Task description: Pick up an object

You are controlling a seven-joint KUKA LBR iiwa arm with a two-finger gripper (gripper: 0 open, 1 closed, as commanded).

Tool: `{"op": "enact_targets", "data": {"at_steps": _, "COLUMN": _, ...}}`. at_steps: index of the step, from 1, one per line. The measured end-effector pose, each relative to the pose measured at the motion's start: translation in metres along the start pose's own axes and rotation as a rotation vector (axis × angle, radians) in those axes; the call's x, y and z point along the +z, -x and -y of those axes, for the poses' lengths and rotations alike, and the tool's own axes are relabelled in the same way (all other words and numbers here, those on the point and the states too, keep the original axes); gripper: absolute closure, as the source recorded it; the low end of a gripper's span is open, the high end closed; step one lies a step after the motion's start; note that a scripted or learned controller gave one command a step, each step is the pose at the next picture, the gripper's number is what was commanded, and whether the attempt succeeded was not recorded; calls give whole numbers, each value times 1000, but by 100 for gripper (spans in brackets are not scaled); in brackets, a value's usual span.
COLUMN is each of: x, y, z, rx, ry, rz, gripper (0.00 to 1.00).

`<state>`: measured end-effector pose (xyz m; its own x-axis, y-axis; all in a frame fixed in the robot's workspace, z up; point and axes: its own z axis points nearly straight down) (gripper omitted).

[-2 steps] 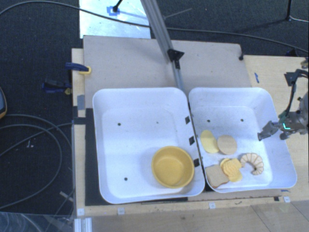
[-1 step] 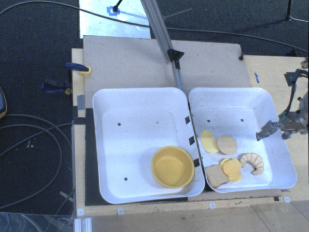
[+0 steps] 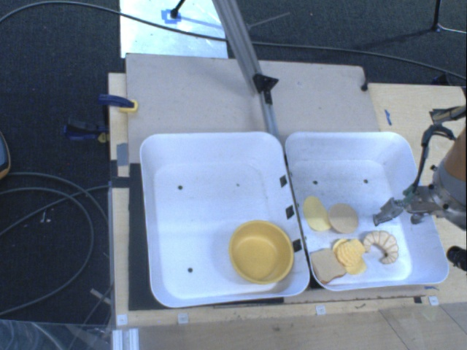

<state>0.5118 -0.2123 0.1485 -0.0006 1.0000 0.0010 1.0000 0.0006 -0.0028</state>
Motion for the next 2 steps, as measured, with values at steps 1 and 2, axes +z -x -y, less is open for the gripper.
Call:
{"op": "enact_targets", "data": {"at_steps": 1, "x": 52, "y": 0, "z": 0, "rx": 1, "ry": 1, "rz": 0, "gripper": 0}}
{"op": "enact_targets", "data": {"at_steps": 2, "x": 39, "y": 0, "z": -1, "rx": 1, "ry": 6, "rz": 3, "gripper": 100}}
